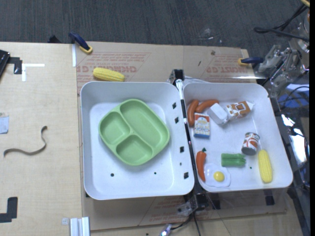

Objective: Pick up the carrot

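1. The carrot lies along the right bin's left wall, touching the egg.
2. Likely light, stiff, smooth: grip its orange middle.
3. The gripper's state cannot be told.

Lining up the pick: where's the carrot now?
In the right bin, against its left wall near the front, the carrot lies just left of the fried egg.

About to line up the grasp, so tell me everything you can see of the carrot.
The carrot is a small orange toy, plastic by its look, with a bit of green at its top end. It lies flat in the right bin, hard against the left wall near the front, lengthwise along that wall. Its lower end meets or overlaps the fried egg. A green vegetable lies apart to its right.
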Available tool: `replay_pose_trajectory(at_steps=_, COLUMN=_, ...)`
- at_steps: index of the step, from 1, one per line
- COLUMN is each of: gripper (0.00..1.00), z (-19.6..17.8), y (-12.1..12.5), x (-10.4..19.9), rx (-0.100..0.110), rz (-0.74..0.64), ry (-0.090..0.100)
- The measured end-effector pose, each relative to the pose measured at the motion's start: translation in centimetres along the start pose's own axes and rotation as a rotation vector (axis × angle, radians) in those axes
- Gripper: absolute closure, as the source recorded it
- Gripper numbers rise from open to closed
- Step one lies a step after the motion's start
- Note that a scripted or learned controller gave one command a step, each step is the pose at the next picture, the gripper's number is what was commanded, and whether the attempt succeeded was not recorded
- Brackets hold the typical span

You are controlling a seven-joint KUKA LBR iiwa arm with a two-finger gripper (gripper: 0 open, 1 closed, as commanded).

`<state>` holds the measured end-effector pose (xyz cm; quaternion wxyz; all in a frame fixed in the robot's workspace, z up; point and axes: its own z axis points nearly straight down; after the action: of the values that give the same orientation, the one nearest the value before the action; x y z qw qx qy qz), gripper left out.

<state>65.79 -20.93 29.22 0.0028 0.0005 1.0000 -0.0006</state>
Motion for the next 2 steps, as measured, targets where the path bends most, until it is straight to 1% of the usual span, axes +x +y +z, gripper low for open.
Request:
replay_pose_trajectory(at_steps=1, gripper=0.0, z=2.7, y=7.8, x=3.4, rx=-0.001, rz=0.015, ry=0.001)
replay_pose_trajectory(at_steps=2, gripper=0.0, z=10.0, y=17.2, x=6.6, rx=-0.001, rz=0.097, ry=0.003)
